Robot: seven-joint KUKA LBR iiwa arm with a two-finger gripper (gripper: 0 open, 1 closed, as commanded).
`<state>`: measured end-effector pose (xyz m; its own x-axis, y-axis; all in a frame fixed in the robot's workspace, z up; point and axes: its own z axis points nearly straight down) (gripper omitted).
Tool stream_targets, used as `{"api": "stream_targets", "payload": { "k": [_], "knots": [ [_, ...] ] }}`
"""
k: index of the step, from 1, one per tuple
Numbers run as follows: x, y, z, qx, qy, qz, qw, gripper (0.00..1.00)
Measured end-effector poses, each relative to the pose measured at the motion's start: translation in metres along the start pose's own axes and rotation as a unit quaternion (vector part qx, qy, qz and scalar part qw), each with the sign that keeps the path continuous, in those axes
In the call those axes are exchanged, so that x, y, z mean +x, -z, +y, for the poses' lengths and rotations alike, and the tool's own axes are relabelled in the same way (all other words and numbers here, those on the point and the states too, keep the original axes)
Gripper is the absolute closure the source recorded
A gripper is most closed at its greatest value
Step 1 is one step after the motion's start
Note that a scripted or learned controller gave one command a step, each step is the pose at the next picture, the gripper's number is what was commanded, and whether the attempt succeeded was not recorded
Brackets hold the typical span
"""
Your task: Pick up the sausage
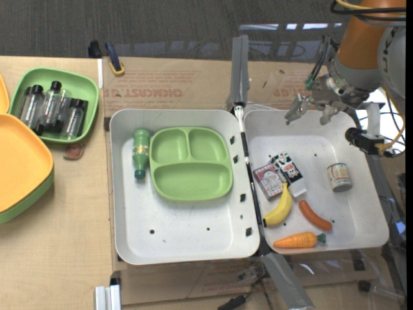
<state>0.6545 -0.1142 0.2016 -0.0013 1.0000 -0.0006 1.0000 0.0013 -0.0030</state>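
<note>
Fingers point(298, 110) of the gripper point(312, 110) are spread apart with nothing between them; the gripper hangs over the far edge of the right bin point(361, 237), well away from the target.

Its target, the sausage point(315, 215), lies flat on the floor of the right bin, in the near part, and it points diagonally from the upper left to the lower right. It is a short reddish-orange rod with rounded ends. I judge it is a light toy food, probably of smooth plastic or rubber, so it may be a bit slippery and may roll when only one finger touches it. The best place to take hold is across its middle, with the fingers closing at a right angle to its long axis, one on each long side.

Around it the space is narrow. The banana point(280, 208) lies just beside its upper left end, and the carrot point(298, 240) lies near it on the side toward the front wall. Coming straight down over the middle should keep the fingers off both neighbours. A small card packet point(269, 179) and a black-and-white carton point(289, 171) rest farther up, and a little can point(339, 177) stands apart to the right.

The left bin point(129, 237) bears a green divided tray point(191, 163) and a green bottle point(141, 152)
</note>
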Motion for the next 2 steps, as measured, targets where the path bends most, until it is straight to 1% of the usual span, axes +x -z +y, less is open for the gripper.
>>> {"api": "stream_targets", "payload": {
  "k": [1,2],
  "knots": [
    [-0.047,-0.075,-0.109,0.0,-0.008,0.0,1.0,0.0],
    [0.003,-0.112,-0.156,0.0,-0.071,0.001,0.9974,0.0]
  ]
}}
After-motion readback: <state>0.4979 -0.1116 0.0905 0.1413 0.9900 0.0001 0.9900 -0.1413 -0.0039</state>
